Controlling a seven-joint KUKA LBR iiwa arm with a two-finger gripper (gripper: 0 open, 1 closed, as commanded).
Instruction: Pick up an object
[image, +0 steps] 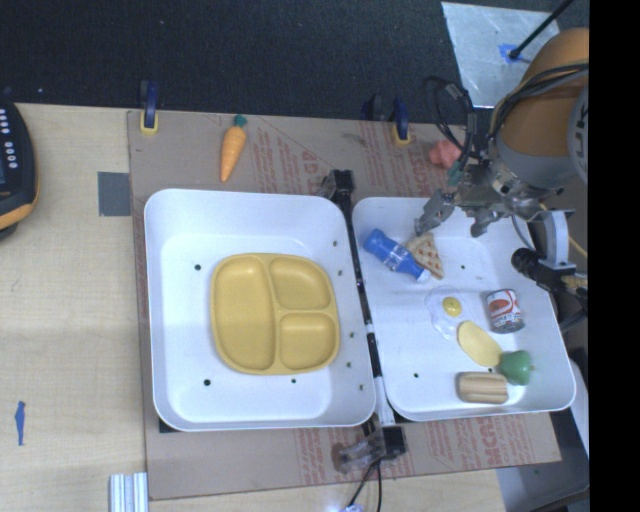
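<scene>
A wooden surface (70, 300) is carrying two shallow white plastic bins side by side, seen from above at a slant. The left bin (175, 390) is holding a yellow divided plastic tray (274, 312), lying flat near its middle. The right bin (560, 395) is holding the loose items that a pick could target: a blue plastic bottle (392, 253) lying on its side, touching a tan waffle-patterned wedge (428, 256); a toy fried egg (449, 309); a small red and white can (504, 310); a pale yellow lemon-shaped piece (479, 343); a green rounded piece (517, 367); and a tan bread-like roll (482, 387) near the front wall. A toy orange carrot (232, 150) and a pink item (444, 153) are lying outside the bins on the brown mat, likely out of play. The grey arm with its orange band is reaching in from the right, and its tool (455, 212) is hovering over the far end of the right bin, with its fingers (434, 214) spread apart and gripping nothing. It is sitting just beside the wedge and bottle, so those are probably the nearest candidates. No object appears lifted yet, so the pick is judged to be at the approach step.
</scene>
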